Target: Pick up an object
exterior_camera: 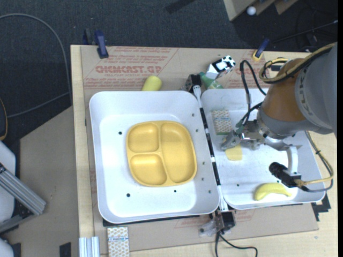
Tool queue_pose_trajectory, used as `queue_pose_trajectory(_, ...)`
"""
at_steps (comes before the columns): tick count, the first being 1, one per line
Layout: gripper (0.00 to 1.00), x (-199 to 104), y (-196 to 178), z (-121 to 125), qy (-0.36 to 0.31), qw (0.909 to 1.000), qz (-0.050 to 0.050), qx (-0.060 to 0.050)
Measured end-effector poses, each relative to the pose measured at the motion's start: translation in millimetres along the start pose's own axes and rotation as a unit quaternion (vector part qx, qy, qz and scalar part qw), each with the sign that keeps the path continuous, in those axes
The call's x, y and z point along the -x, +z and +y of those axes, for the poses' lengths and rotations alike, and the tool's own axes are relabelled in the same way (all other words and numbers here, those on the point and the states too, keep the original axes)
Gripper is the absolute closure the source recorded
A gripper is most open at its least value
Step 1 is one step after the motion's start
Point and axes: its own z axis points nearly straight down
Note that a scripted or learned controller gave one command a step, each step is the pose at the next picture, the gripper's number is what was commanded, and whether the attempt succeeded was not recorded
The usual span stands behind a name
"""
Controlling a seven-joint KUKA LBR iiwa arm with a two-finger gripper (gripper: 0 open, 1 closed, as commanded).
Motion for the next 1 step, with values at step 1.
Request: queue_pose_trajectory(1,0.00,-5.8,0.4,-13.7,0.000,1.0000,0.000,0.000)
